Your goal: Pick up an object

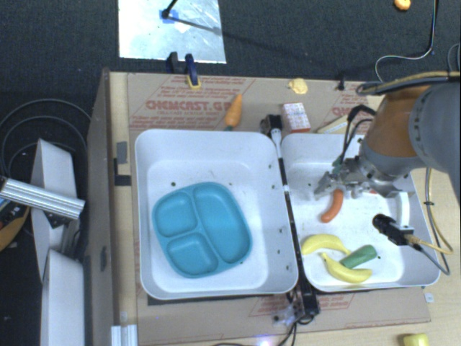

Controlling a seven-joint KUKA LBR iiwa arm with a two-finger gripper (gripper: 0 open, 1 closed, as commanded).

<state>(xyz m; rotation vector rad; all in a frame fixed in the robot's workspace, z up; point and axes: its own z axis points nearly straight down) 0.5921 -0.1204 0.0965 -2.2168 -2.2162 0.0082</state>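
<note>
Reaching in from the right across the desk, my grey arm (436, 125) with its orange band (392, 125) hangs low over the right-hand white bin (310, 156). My fingers (325, 187) stand apart and grip nothing. An orange-red sausage (332, 206) lies slantwise on the bin floor just below them. Its upper end is tucked close under the fingertips, and I cannot tell whether they touch it.

Nearer the front wall of the same bin lie two yellow bananas. One banana (323, 244) curves beside the divider between the bins. The second banana (347, 272) lies just in front of it, with a stubby green piece (362, 254) resting against its upper side. All three are well apart from the sausage.

The left-hand white bin (166, 150) holds a blue plate (202, 229) with three compartments, lying flat and slightly turned.

Both bins rest on a cardboard sheet (187, 96) printed in red. On the cardboard behind the bins, a carrot (233, 112) lies near the left bin's far rim. A small pink-and-white box (296, 116) stands just behind the gap between the bins, and a pale yellow lump (298, 86) sits beyond it. An orange ball (402, 3) rests on the dark floor at the upper right, well away from the desk.
</note>
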